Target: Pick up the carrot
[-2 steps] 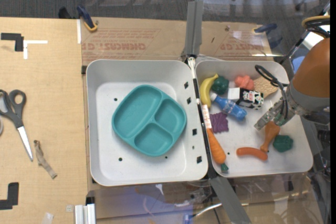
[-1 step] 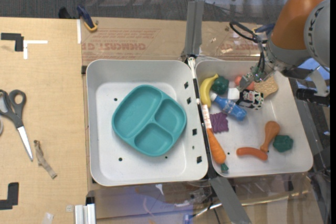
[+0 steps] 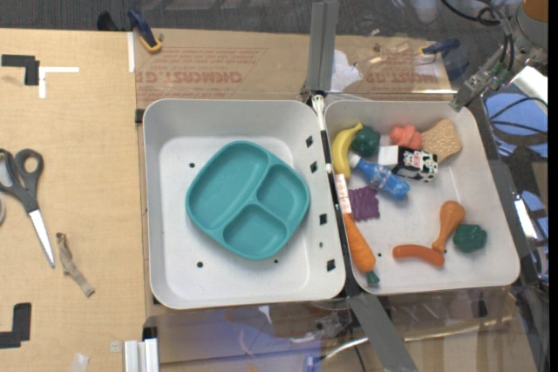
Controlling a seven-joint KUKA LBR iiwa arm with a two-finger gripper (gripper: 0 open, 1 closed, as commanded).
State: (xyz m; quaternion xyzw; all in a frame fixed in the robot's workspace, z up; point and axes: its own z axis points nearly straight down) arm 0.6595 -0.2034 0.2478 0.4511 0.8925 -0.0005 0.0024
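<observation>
The carrot is orange with a small green end. It lies in the right bin, lengthwise against the bin's left wall near the front corner, green end toward the front. My gripper hangs over the back right rim of that bin, far from the carrot and well above the toys. Nothing shows in its grasp.
Around the carrot in the right bin lie a purple piece, a blue bottle, a banana, a red sausage, a drumstick and a green piece. A teal divided plate sits in the left bin. Scissors lie far left.
</observation>
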